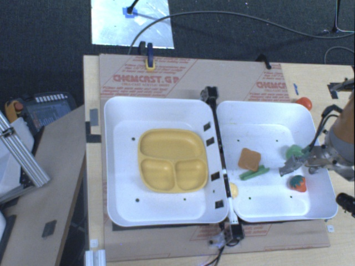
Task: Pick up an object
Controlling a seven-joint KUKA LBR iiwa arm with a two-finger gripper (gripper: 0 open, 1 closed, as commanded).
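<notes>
The right bin (260, 115) holds a brown block (249, 159), a long green piece (254, 173), a green lump (294, 150) and a red-and-green round toy (298, 183). My gripper (289, 167) reaches in from the right and hovers low between the green lump and the round toy. Its dark fingers point left toward the long green piece. I see nothing between them.
The left bin (119, 115) carries a yellow divided tray (171, 160). A small yellow item (233, 190) lies by the divider between the bins. An orange ball (303, 102) sits outside the right bin's far corner. Cables cross the floor behind the bench.
</notes>
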